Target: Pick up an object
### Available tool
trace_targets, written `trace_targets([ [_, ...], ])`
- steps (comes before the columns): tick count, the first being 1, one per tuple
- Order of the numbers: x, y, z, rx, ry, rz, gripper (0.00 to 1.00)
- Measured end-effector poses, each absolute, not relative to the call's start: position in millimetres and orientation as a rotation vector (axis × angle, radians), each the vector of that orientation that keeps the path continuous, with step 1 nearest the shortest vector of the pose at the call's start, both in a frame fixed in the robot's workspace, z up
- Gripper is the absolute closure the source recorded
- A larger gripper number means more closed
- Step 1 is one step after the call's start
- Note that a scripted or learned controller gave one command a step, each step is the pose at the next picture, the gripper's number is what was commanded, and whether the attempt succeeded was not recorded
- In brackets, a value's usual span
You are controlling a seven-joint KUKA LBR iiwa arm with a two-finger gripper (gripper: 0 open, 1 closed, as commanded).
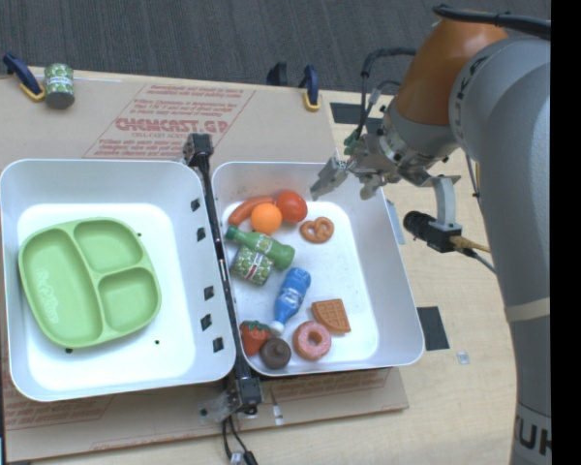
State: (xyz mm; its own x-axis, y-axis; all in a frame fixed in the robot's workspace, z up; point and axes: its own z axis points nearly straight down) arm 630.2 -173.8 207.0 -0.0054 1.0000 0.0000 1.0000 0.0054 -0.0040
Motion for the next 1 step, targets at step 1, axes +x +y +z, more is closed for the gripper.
trace_targets([
  [1, 656.5, -160.2, 189.0, -2.214, -2.229, 0.003, 0.00],
])
